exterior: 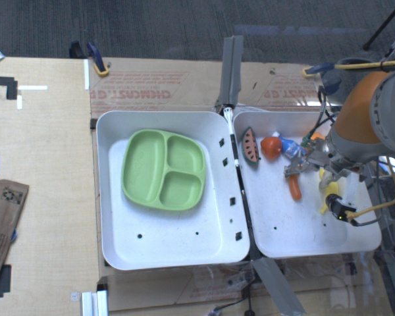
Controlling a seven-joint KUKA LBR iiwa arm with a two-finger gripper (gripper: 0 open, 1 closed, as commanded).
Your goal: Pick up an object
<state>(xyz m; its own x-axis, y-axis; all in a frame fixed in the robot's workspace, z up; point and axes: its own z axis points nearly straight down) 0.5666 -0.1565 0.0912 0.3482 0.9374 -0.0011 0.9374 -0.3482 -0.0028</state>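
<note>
**Arm low over the right bin, among the toy food**

The grey arm [365, 120] reaches into the right bin [296, 239] from the right, and its gripper [301, 166] sits low at the middle of the bin, close to a cluster of small items. Directly below the gripper lies an orange carrot-like piece [294, 188]; whether it touches the gripper is unclear. To the upper left are a red tomato [270, 147], a blue item [290, 148] just beside it, and a watermelon slice [251, 145] near the bin's left wall. A yellow item [331, 193] lies under the wrist, partly hidden. Whether the gripper is spread or closed cannot be told from this slant, and nothing can be seen held.

The left bin [115, 242] holds a green divided plate [163, 170], well apart from the arm.

The nearest candidate appears to be the orange piece. To grasp it well, the gripper should centre over its middle, straddle its narrow width rather than its length, and descend fully before closing. The crowded neighbours are a likely risk: a stray nudge could roll the tomato or push the target aside.
</note>
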